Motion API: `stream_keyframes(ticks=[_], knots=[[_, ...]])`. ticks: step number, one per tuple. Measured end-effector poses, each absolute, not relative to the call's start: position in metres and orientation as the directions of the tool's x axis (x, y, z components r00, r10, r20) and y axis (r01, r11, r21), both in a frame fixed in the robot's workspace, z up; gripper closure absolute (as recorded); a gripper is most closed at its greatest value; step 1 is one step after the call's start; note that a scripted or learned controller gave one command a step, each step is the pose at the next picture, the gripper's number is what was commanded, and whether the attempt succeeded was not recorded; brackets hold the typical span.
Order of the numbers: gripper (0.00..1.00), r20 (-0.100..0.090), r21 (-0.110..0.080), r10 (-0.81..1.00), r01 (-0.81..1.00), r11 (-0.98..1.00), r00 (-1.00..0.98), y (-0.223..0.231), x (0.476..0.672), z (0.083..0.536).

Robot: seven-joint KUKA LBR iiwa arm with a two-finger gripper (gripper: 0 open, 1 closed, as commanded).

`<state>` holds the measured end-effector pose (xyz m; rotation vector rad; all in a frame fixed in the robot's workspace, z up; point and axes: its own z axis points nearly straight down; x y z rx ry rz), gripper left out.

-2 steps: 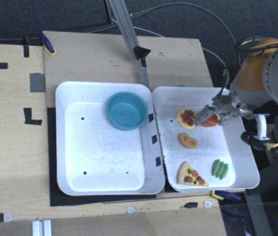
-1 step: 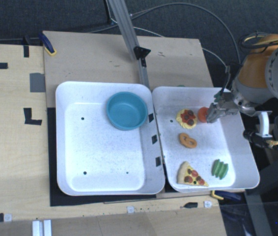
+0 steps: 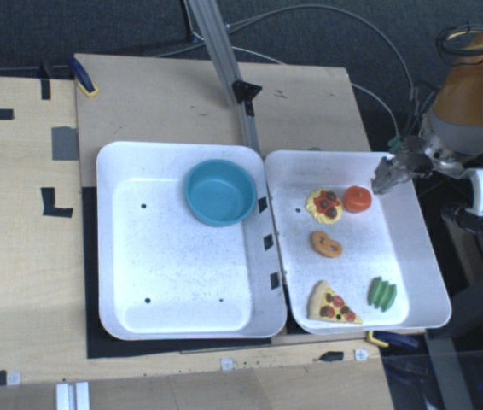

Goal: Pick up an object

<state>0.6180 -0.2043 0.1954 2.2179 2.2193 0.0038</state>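
Gripper (image 3: pixel 388 175): blurred, finger state indeterminable, just right of glossy round tomato (image 3: pixel 357 198); arm (image 3: pixel 463 101) cropped by frame.

Two white bins (image 3: pixel 122 229), one blue bowl (image 3: pixel 220 192), five toy foods (image 3: pixel 326 244)

A pale wooden bench (image 3: pixel 20 254) marked with black tape stands against dark carpeted floor (image 3: pixel 71 11).
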Motion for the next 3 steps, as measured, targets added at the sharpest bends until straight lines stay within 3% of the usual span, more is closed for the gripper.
stream_keyframes(ticks=[1,2,3], knots=[[1.00,-0.001,0.002,1.000,1.000,0.000,0.000,-0.204,0.618,0.224],[1.00,0.001,0.000,1.000,1.000,0.004,-0.004,-0.158,0.623,0.227],[1.00,0.001,0.000,1.000,1.000,0.004,-0.004,-0.106,0.609,0.226]])
